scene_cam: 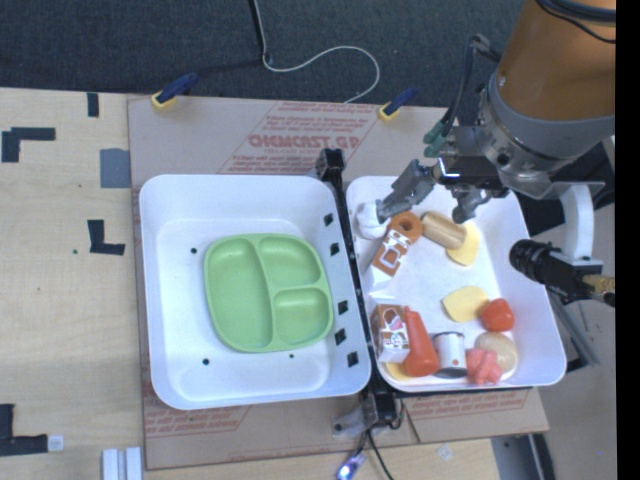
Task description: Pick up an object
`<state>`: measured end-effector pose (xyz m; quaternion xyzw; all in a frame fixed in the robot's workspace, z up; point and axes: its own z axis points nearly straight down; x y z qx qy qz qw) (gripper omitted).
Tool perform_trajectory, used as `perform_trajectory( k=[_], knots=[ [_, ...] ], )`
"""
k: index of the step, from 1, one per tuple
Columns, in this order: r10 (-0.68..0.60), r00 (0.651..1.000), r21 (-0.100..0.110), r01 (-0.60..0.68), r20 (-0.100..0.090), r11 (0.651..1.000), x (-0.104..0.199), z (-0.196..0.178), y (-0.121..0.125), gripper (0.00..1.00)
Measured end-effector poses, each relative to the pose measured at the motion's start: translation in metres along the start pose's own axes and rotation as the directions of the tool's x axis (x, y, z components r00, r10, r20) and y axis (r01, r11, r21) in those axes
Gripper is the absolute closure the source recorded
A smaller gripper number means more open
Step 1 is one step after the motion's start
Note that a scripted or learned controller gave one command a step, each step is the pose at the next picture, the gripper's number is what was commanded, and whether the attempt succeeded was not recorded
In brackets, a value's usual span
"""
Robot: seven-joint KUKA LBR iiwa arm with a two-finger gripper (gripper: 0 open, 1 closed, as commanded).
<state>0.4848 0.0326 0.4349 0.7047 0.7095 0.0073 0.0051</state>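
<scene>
My gripper [436, 196] hangs open above the far part of the right bin [548, 360], its two grey fingers spread wide with nothing between them. Just below it lie a tan bread roll [443, 231], a pale yellow piece [463, 253] and an orange-and-white box [393, 248]. Nearer the front of the bin lie a yellow wedge [465, 303], a red tomato [497, 315], a red-and-white carton [393, 330], a red bottle [418, 350], a small can [450, 349] and a pink piece [484, 367] by a beige ball [498, 346].
The left bin [165, 228] holds a green divided plate [269, 291]. A black clip divider [345, 268] joins the two bins. Both stand on a cardboard sheet [290, 133] with a white cable [320, 60] behind. A black cylinder [545, 263] juts in at the right.
</scene>
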Motion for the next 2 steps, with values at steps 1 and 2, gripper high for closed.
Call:
perform_trajectory(
  k=[1,2],
  knots=[
    [0.005,1.0,0.019,-0.005,0.005,1.0,-0.002,-0.001,-0.001,1.0],
    [0.003,1.0,0.017,-0.003,0.003,1.0,0.029,-0.019,0.0,1.0]
  ],
)
